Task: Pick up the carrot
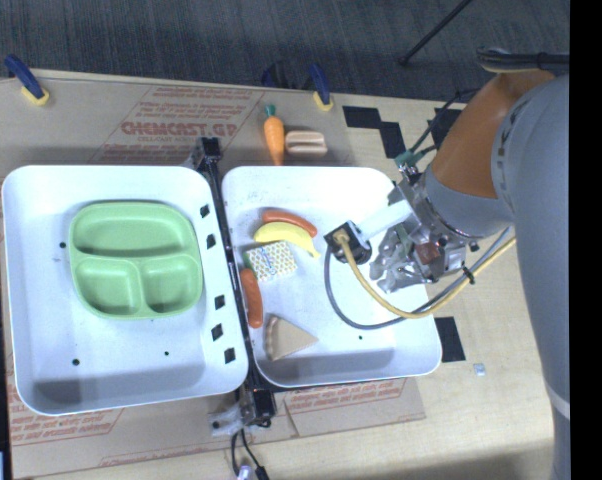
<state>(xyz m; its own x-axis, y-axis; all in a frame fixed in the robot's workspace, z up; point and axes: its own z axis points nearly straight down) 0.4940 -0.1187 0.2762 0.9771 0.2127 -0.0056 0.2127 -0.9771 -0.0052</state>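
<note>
Camera view from above the bench: the grey KUKA arm (526,198), its orange band (471,148) catching the light, reaches in from the right and hangs over the right-hand side of the right bin (381,363), one of two shallow white bins set side by side on a cardboard-covered bench (161,118). The left bin (31,298) holds a green divided plate (136,260) with three compartments. In the right bin lie a tan wedge-shaped piece (286,340) near the front wall, a yellow banana (284,234) touching a red sausage (289,219) just behind it, a white patterned block (270,261) just in front of the banana, and a slim orange-red piece (252,296) along the bin's left wall. The gripper (413,260) sits low at the arm's end amid looping yellow and black cables (366,303); whether its fingers are apart or together cannot be told from this angle. The carrot (273,136), orange with a green top, lies outside both bins on the bench behind the right bin, just beside a small brown-and-white block (306,144), well apart from the gripper. Blue clamps (27,78) pin the cardboard's rear edge.
</note>
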